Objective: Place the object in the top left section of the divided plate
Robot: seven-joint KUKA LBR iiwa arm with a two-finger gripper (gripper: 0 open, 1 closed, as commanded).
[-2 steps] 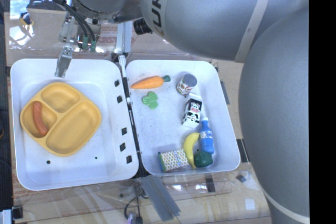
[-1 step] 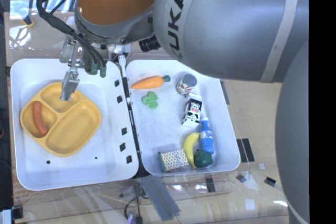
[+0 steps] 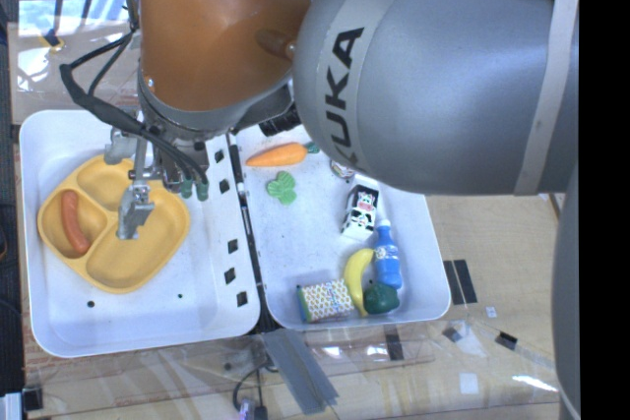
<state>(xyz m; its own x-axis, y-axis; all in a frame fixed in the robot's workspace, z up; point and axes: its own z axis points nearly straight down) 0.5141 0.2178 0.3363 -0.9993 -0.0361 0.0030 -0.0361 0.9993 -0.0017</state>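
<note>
The big grey-and-orange arm [image 3: 394,54] hogs the top of the shot, running off the top and right edges and blocking the back rims of both the left bin [image 3: 59,310] and the right bin [image 3: 433,300]. The gripper [image 3: 135,211] hangs over the yellow divided plate [image 3: 128,275], covering part of its upper sections and the middle divider. The carrot [image 3: 278,154] has its leafy end tucked under the arm, and the print on the little patterned box [image 3: 325,300] is too small to read.
</note>
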